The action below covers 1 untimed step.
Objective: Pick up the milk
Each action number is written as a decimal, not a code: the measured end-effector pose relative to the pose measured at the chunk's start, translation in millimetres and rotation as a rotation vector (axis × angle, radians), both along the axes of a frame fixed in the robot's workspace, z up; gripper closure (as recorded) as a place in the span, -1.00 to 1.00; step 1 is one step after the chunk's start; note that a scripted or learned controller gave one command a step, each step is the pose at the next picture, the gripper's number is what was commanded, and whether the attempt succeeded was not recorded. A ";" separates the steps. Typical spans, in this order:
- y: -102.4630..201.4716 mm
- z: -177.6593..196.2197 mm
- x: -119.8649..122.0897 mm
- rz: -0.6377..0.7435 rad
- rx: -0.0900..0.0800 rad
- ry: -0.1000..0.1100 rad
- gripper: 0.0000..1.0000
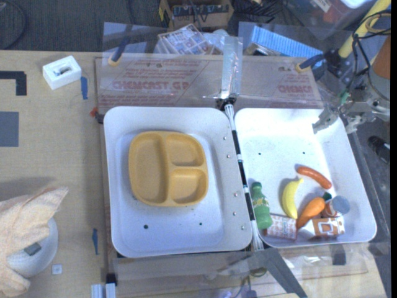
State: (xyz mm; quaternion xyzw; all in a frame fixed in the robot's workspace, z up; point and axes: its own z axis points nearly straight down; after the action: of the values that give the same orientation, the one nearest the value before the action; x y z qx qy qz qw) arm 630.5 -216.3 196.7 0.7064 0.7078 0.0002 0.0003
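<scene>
The right bin [279, 135] holds a cluster of toy food at its near edge. A small white carton with an orange label [327, 227], likely the milk, stands near the front right corner, touching a carrot [310, 210]. A second white and pink carton [282, 226] lies on its side next to a green bottle [260, 205]. My gripper [338, 118] hovers at the bin's far right rim, well away from both cartons, with nothing visibly in it.
A banana [290, 195], a red sausage [314, 176] and a grey-blue can [340, 204] crowd the cartons. The left bin [118, 228] carries a yellow divided plate [167, 167]. Clear plastic sheets [186, 79] rise behind both bins.
</scene>
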 end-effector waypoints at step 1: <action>-0.3 -5.0 8.6 -0.071 -0.002 -0.002 -1.00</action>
State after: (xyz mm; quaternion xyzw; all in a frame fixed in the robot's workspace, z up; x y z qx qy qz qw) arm 639.1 -216.6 191.7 0.7310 0.6824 0.0003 0.0019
